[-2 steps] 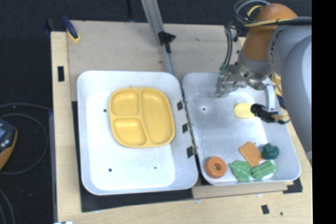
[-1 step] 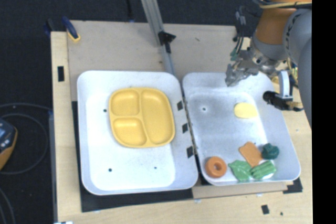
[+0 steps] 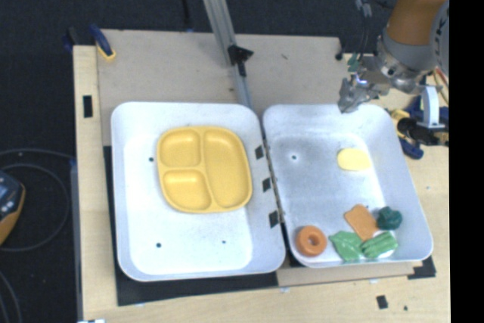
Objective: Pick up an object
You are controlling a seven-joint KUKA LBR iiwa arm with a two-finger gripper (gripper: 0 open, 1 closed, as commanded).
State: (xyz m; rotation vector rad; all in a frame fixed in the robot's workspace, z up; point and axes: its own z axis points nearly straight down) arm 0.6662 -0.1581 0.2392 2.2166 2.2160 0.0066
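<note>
The metal pincer hangs over the right bin's far rim; its fingers' spread I cannot tell. A smooth yellow oval lies below it.

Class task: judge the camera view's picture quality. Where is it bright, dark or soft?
Camera view: both white bins bright and evenly lit; floor beyond the bench nearly black; gripper soft and low in detail; small green toys blurred together; yellow divided plate clear.
</note>
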